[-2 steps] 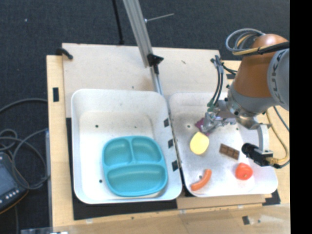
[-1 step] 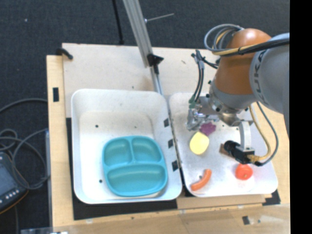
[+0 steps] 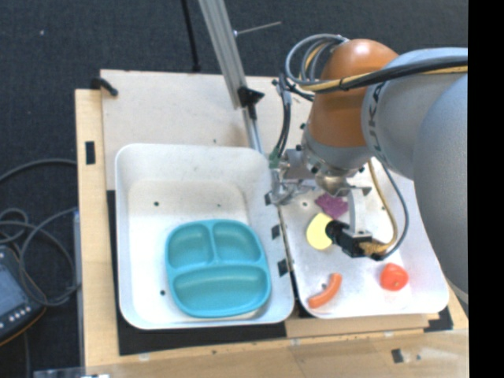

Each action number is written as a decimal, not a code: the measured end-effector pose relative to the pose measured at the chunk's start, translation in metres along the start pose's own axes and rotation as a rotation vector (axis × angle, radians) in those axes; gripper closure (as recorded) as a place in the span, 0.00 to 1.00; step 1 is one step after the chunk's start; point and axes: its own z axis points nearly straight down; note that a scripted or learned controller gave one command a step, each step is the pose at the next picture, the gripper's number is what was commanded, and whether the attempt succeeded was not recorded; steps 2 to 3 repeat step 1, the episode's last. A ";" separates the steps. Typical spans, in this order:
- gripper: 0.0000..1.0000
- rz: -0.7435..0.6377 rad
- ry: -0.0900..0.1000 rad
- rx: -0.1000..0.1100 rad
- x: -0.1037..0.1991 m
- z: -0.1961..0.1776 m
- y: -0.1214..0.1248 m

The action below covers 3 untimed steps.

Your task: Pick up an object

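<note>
**Desk:** What's nearest you?

**Me:** In the right bin (image 3: 429, 286), I see an orange carrot (image 3: 324, 290) lying by the near edge. A red ball (image 3: 394, 276) sits toward the near right corner. In the left bin (image 3: 181, 172), a teal plate (image 3: 216, 268) rests against the near edge, right of centre.

**Desk:** Farther back?

**Me:** In the right bin there's a yellow piece (image 3: 317, 232) near the left wall. A purple piece (image 3: 332, 205) lies just behind it.

**Desk:** And the gripper?

**Me:** The gripper (image 3: 293, 189) is low over the right bin's far left corner, by the wall between the bins, just beside the purple piece. Whether it's clenched or released, I can't tell.
</note>
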 end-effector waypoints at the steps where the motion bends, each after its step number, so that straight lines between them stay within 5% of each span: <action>1: 1.00 0.000 0.001 0.000 0.050 -0.001 0.017; 3: 1.00 0.000 0.001 0.000 0.050 -0.001 0.017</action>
